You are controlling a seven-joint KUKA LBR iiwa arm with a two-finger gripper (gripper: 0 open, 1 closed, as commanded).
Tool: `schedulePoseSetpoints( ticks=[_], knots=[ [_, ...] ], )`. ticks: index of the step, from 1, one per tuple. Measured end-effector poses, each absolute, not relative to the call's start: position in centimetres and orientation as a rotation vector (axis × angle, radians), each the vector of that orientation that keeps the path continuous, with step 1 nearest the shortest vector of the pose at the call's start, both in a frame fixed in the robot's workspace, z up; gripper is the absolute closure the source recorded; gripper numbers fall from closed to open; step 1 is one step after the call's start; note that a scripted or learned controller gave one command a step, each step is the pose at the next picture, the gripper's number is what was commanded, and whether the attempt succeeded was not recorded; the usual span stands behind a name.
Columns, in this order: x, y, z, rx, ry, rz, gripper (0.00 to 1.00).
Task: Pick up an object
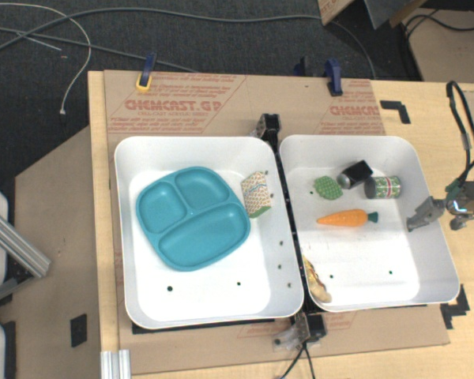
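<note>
The right bin (403,289) holds an orange toy carrot (345,219) near its middle. Behind the carrot lie a green round pad (327,186), a black block (354,173) and a small green can (383,186) on its side. A brownish banana-like piece (317,281) rests against the bin's front left corner. A grey part of my gripper (431,212) sits over the right bin's right rim, to the right of the carrot and apart from every object.
The left bin (142,290) holds a blue divided plate (193,216) and a small patterned cup (256,193) at the plate's right. Clamps hold the brown board at the back. Black cables hang at the far right.
</note>
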State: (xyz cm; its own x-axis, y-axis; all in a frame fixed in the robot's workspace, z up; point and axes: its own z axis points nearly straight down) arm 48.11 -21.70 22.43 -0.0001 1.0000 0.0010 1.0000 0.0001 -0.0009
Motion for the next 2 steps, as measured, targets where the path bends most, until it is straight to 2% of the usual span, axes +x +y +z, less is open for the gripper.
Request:
schedulePoseSetpoints(
  ticks=[2],
  knots=[
    [49.2,-21.7,10.4,-2.220,-2.219,-0.001,0.00]
  ],
)
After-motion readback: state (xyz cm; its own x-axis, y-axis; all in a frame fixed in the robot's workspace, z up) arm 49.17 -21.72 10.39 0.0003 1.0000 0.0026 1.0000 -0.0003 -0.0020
